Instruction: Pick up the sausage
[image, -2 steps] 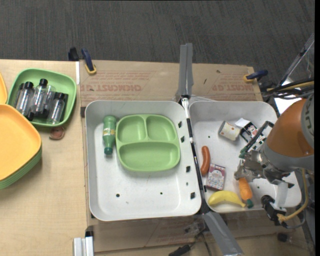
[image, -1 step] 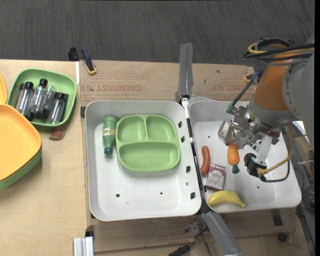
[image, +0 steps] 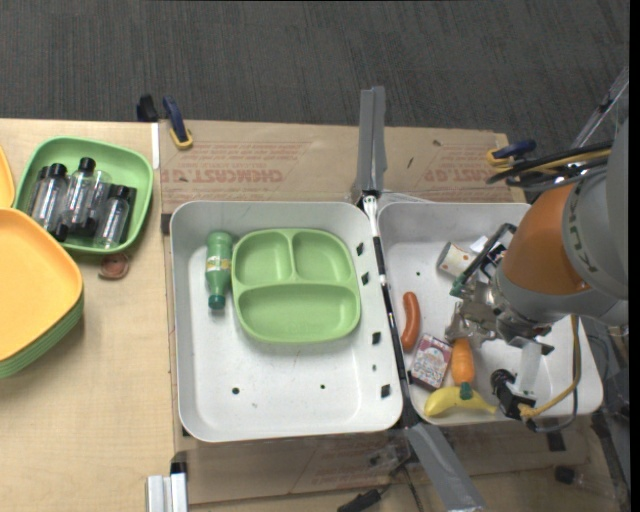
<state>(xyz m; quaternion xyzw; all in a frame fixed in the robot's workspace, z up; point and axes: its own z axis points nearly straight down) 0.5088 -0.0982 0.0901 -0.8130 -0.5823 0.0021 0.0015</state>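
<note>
The sausage (image: 410, 318) lay at the left side of the right bin (image: 420, 232), beside the pink box (image: 431, 361), so you needed to bring the pincer (image: 468, 322) (open or clenched, I couldn't tell) left over it.

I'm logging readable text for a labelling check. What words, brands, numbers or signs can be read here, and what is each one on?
"CHEMCRZT": red print, seen upside down, on the brown cardboard sheet behind the white bins; spelling uncertain.
A second red print on the same cardboard at the right: too faint to read.
Small pink printed carton beside the orange sausage: print too small to read.
</note>
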